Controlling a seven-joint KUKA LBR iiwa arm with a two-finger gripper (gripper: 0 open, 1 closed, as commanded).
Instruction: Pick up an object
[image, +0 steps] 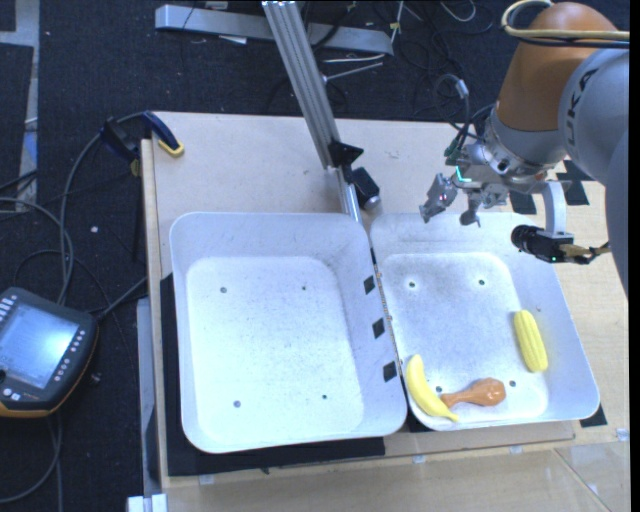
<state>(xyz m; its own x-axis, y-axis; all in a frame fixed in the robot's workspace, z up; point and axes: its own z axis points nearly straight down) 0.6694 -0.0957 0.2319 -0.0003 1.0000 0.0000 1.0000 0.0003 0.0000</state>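
Note:
The right bin (440, 290) holds three objects near its front. A yellow banana (424, 390) lies along the front left corner. Beside it rests a tan drumstick-shaped piece (476, 394), touching the banana's tip. A yellow corn cob (530, 340) lies near the right wall. My gripper (452, 208) hangs above the back rim of the right bin, well away from all three objects. Its two fingers stand apart with nothing between them.
The left bin (270, 330) sits beside the right one, joined by a black-clipped seam. A slanted metal strut (315, 100) rises behind the bins. A pendant (35, 350) and cables lie left of the bench. A yellow-tipped clamp (160, 135) sits at the bench's back left corner.

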